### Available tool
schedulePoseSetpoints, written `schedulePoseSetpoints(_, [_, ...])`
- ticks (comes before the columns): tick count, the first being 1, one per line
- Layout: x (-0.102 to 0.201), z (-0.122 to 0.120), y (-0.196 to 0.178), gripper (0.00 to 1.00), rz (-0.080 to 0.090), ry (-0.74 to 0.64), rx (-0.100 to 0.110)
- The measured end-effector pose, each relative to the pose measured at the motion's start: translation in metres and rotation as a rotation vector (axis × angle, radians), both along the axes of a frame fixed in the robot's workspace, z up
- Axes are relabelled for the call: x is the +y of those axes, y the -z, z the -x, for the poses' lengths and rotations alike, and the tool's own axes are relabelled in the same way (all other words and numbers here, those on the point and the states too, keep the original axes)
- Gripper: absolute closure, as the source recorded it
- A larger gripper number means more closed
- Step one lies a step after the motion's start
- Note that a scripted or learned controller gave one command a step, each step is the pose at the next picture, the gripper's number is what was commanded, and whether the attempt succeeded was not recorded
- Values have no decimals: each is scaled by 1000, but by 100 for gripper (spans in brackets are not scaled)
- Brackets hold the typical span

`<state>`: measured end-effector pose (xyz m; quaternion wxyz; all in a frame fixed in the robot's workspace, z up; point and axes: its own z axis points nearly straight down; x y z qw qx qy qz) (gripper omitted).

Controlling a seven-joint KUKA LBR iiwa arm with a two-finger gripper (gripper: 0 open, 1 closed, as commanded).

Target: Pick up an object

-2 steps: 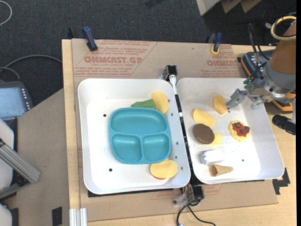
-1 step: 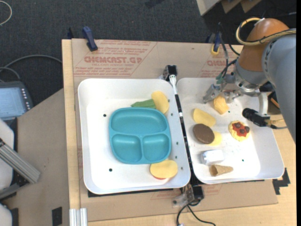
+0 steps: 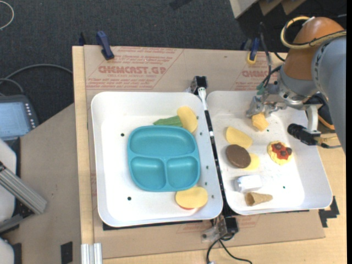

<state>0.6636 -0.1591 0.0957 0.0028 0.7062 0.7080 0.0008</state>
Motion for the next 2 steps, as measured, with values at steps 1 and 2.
schedulePoseSetpoints(1, [70, -3, 11, 100, -5, -3, 7])
schedulePoseSetpoints(2, [133, -4, -95, 100, -3, -3, -3])
